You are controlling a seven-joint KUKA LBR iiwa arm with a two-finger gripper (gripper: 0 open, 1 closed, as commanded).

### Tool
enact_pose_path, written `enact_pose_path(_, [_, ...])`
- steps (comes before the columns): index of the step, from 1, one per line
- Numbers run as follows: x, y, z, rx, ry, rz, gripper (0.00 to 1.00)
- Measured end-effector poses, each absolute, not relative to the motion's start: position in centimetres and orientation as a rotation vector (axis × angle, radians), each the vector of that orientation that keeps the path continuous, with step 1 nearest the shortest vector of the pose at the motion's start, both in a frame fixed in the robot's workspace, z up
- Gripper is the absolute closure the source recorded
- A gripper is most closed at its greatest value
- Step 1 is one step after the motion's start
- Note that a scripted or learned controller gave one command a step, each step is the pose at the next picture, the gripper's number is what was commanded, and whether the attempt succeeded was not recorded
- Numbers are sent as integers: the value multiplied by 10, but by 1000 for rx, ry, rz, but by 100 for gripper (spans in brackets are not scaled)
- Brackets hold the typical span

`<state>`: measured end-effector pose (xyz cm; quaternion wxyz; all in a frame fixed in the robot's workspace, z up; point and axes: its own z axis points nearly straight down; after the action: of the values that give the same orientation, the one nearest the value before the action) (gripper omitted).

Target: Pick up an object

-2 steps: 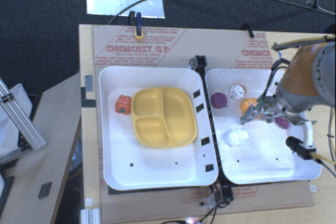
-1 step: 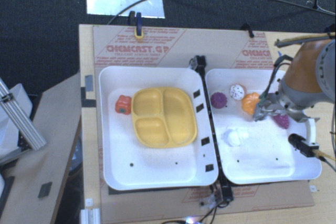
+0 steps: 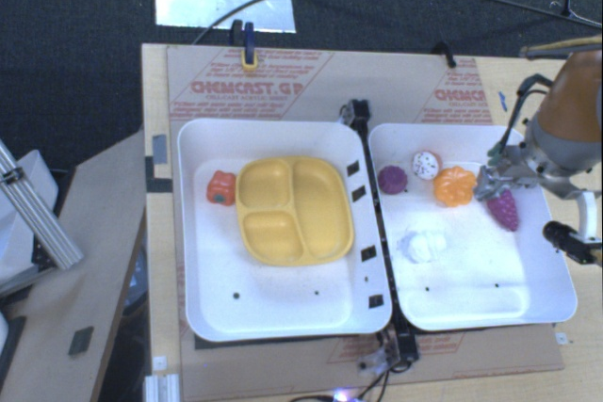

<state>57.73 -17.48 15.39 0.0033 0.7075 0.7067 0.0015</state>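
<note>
The grey two-finger gripper (image 3: 492,185) is low in the right white plastic bin (image 3: 471,311), between the orange round toy fruit (image 3: 455,186) and the purple grape bunch (image 3: 503,208). I cannot tell how it is set. The yellow 3-compartment tray (image 3: 289,209) lies in the left white bin (image 3: 273,320).

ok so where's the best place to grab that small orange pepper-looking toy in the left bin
Probably straight down from above, gripper closing across the body of the small orange pepper-shaped toy. It lies low on the floor of the left white bin, so there is little side to grip. The yellow divided plastic plate sits close on its right, so line the fingers up along the near-far direction, where bare floor gives room.
</note>
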Motion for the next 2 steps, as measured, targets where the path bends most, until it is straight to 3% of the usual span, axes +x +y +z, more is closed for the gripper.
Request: enact_pose_path(2, [584, -176, 246, 2212, 2222, 5, 100])
